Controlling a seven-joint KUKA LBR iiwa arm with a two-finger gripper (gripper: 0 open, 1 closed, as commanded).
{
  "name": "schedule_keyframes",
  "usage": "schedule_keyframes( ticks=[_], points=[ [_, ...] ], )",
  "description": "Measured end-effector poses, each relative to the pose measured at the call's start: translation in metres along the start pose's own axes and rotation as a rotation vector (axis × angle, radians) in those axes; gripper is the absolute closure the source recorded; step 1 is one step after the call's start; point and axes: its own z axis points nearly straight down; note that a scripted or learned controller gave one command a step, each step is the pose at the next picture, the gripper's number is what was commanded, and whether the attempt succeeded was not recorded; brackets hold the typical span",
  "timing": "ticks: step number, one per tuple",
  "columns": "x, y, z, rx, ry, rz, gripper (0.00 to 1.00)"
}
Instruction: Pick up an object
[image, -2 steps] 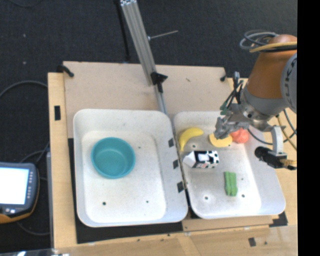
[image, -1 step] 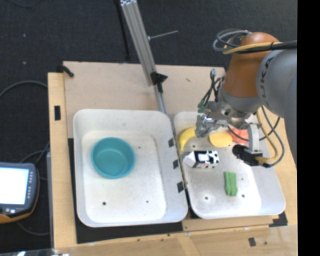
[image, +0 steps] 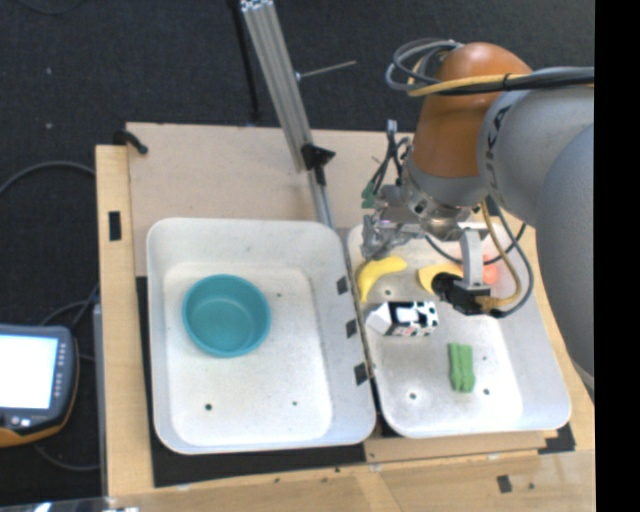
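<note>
My gripper (image: 384, 238) hangs low over the back left corner of the right bin (image: 520, 400), just above a yellow banana-shaped toy (image: 377, 274). A second yellow piece (image: 438, 277) lies to its right, partly under the gripper's cable. Below them sits a small white and black object (image: 405, 317). A green block (image: 461, 367) rests nearer the front of the bin. A bit of a red-orange object (image: 492, 272) peeks out behind the wrist hardware. I see nothing between the gripper and the bin floor that is lifted.
In the left bin (image: 180, 420) lies a teal bowl (image: 227, 315). A slanted metal rail (image: 290, 110) runs down to the gap between the bins. The bulky grey arm (image: 540, 130) covers the right bin's back right part. A tablet (image: 35, 380) lies off the bench at left.
</note>
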Motion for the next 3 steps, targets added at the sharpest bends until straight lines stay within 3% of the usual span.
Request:
schedule_keyframes(
  ticks=[2,3],
  points=[
    [0.095,0.027,-0.004,0.000,0.001,0.000,1.00],
    [0.091,0.026,-0.003,0.003,-0.003,0.003,0.00]
  ],
)
